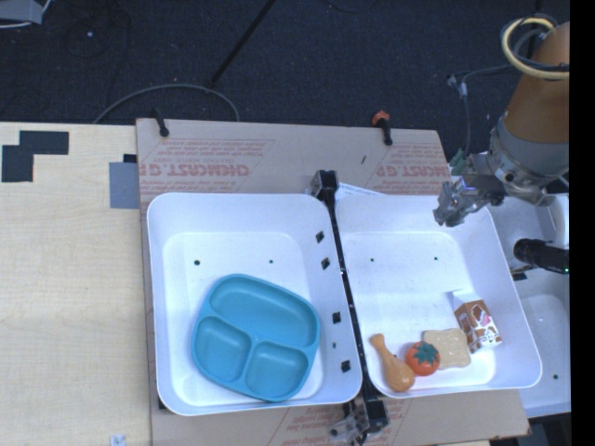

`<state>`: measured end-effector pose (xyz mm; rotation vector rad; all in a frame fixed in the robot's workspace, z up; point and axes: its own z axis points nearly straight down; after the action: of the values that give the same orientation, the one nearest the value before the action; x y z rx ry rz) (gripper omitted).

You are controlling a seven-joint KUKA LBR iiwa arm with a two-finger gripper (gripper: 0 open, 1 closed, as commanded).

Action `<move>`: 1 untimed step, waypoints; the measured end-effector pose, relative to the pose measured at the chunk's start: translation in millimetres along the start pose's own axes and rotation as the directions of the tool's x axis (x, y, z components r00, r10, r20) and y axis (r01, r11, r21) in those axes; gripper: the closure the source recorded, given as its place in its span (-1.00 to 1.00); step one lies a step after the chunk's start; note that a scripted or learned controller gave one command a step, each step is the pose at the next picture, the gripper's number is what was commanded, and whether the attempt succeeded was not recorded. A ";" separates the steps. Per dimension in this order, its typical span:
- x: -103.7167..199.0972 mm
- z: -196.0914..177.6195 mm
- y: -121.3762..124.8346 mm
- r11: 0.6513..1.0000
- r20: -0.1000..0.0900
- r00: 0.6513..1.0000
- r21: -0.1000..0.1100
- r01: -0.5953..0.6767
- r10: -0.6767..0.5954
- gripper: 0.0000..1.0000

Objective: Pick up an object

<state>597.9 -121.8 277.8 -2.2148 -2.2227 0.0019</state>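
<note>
The end effector (453, 208) hangs over the upper right rim of the right bin (409, 249); whether it is spread or pressed together cannot be told. Low in that bin lie a drumstick (393, 363), a tomato (423, 359), a toast slice (449, 347) and a small brown packet (478, 325). The left bin (232, 221) holds a blue divided tray (254, 336).
</note>
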 end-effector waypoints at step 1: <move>45.2 19.2 -13.6 1.000 -0.001 1.000 0.002 0.000 0.000 1.00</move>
<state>584.1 -76.7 258.8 -2.2137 -2.2213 0.0034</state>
